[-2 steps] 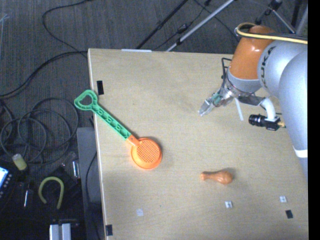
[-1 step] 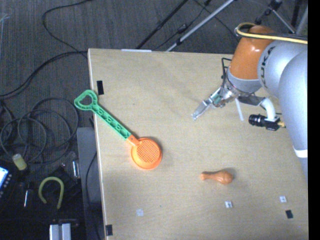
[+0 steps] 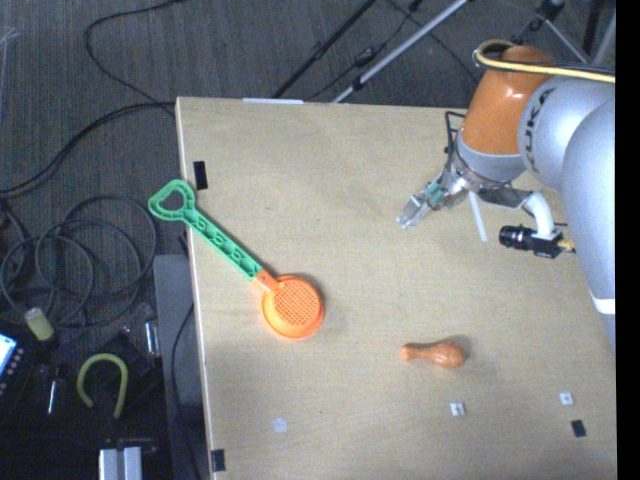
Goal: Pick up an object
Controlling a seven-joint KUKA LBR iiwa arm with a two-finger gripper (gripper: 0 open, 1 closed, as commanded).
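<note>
Toys lie on the tan board: a green-handled orange strainer [image 3: 245, 268] at the left edge, a small orange pin [image 3: 436, 353] lower down; the gripper [image 3: 420, 208] hangs apart, holding nothing; whether its jaws are wide, I cannot tell.

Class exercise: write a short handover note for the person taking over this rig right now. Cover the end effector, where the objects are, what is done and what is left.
End effector: above the board's upper right, nothing between its fingers; whether they are open or shut cannot be told.
Strainer: orange head near the board's middle left, green handle running up-left past the board's edge.
Orange piece: small, pear-shaped, lying lower centre, below the end effector and apart from it.
Done: nothing picked up; both objects lie on the board.
Left: choose one, probably the orange piece as it is nearer, descend, grasp and lift.
</note>
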